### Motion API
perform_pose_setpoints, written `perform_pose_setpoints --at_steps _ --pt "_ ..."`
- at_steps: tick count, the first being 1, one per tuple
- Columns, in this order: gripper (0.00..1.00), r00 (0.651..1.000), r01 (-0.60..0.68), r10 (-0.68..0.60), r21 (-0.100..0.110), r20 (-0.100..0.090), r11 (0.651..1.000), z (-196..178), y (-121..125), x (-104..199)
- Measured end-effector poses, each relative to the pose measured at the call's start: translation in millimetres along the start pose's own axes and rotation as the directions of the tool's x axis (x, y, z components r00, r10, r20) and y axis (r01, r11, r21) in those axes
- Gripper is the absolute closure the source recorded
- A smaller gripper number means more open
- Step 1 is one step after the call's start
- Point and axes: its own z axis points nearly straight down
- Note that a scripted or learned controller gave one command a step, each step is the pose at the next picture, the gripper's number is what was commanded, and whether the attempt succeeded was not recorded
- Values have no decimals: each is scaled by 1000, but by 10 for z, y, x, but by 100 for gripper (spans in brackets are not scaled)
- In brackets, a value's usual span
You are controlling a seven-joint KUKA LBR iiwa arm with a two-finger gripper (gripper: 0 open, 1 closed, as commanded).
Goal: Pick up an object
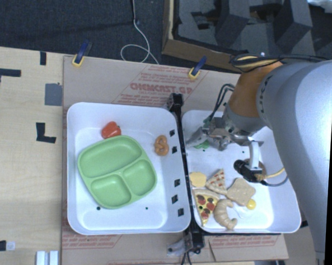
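Two white bins [75,151], green tray [116,171] left, toy foods [221,197] right

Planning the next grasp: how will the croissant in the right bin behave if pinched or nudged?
The croissant looks like a moulded toy, so probably stiff and light. Its curved, tapered shape may slip from a pinch near the tips. It touches the pizza slice, so a nudge would likely shift both.

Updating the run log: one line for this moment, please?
arm: over right bin | gripper: low at its far end | toy food: near end, untouched | left bin: green tray
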Motion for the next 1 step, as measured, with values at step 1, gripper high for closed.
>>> perform_pose_setpoints --at_steps 1 --pt "0 1000 -1 1 9 3 1000 8 340 -45"
